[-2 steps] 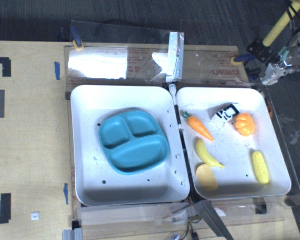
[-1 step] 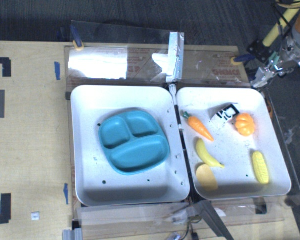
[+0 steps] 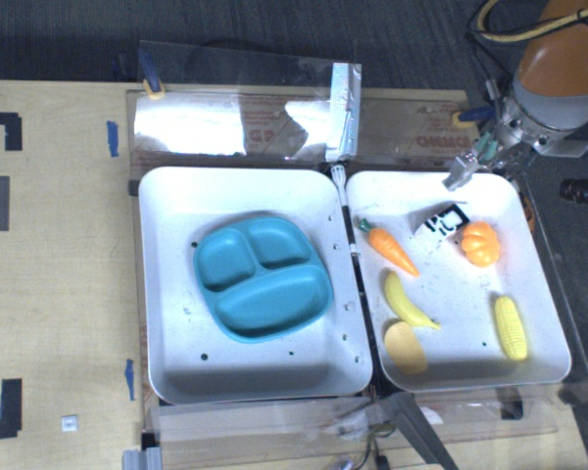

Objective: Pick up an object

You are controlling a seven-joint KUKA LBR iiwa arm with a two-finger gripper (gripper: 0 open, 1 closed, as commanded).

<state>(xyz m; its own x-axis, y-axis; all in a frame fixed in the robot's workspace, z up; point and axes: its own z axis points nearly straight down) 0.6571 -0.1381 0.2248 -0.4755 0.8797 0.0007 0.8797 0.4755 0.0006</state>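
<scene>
In the right bin (image 3: 458,287) lie an orange carrot (image 3: 392,250), a small round orange fruit (image 3: 479,244), a yellow banana (image 3: 407,302), a yellow corn cob (image 3: 511,326) and a tan round piece (image 3: 405,347). A small black-and-white item (image 3: 444,220) lies near the bin's back. My gripper (image 3: 465,169) hangs over the back rim of the right bin, above and behind the orange fruit, with nothing seen in it. The grey arm with its orange band reaches in from the upper right.
The left bin (image 3: 167,223) holds a blue divided plate (image 3: 263,274). A clear plastic sheet with a metal strip (image 3: 345,111) stands behind the bins. Cables loop at the top right (image 3: 500,18). Wooden bench lies to the left.
</scene>
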